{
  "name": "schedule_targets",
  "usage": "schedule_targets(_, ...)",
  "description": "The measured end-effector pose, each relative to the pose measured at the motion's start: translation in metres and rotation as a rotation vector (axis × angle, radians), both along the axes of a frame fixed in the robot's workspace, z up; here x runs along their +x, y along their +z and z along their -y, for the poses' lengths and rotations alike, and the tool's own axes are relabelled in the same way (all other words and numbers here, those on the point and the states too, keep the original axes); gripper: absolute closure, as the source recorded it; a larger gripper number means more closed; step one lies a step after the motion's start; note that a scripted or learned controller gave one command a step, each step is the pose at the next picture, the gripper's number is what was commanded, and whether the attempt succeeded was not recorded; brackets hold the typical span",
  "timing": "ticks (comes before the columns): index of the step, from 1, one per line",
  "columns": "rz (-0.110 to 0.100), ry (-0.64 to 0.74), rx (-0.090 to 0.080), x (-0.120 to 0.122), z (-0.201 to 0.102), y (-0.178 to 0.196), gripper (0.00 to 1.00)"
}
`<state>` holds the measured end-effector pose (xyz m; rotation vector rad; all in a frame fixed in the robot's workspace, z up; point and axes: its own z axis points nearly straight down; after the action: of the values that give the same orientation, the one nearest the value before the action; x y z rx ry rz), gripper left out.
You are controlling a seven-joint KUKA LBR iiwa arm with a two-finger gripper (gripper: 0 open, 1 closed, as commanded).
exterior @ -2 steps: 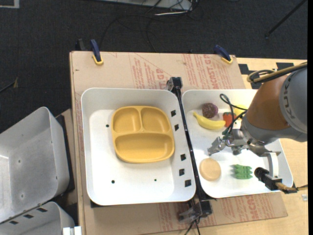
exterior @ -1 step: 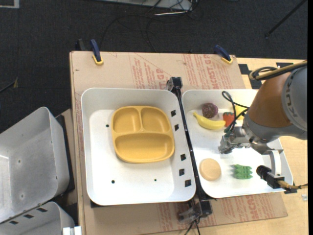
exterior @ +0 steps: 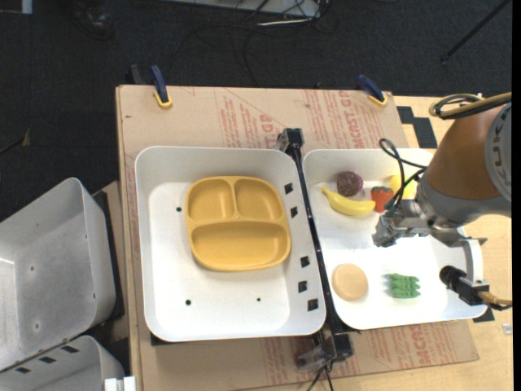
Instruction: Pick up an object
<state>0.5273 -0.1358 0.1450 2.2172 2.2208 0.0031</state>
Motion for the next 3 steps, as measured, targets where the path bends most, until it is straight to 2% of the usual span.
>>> schedule_targets(1,0.003,0.001,-0.001,0.001,0.005,0.063,1.00)
schedule_targets(2,0.002,0.003,0.000,0.004,-0.002,0.108,1.00)
schedule_targets(3,-0.003,0.007,0.003,0.024,-0.063,0.101,1.00)
